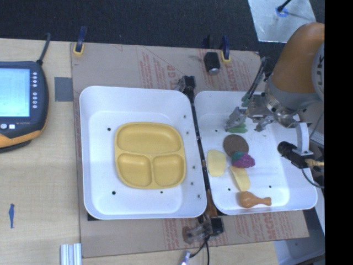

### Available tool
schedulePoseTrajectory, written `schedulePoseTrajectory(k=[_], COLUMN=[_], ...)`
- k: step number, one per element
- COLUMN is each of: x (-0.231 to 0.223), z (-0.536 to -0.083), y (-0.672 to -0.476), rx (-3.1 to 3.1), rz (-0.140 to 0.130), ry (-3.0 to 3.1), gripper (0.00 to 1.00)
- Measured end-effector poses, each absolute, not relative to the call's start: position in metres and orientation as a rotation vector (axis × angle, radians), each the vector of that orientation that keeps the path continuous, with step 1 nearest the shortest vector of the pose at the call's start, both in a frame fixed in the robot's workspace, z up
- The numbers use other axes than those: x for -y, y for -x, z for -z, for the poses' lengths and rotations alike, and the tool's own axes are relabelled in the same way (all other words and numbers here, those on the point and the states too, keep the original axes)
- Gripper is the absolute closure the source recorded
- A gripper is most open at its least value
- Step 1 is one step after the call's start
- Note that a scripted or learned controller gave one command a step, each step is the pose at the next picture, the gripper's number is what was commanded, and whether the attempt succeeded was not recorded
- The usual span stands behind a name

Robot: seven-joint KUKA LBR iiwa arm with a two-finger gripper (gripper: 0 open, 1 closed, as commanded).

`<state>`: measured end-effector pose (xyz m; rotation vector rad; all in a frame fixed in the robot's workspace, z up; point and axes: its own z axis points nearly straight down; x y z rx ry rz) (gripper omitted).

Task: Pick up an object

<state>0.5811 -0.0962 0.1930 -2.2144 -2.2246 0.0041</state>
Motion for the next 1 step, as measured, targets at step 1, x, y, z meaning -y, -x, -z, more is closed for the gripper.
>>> schedulePoseTrajectory(k=[1], x=[0.1305], z=[-0.0908], y=[-0.6007], rx=[2.223], rz=[-0.007], ry=[2.215], gripper=[0.0])
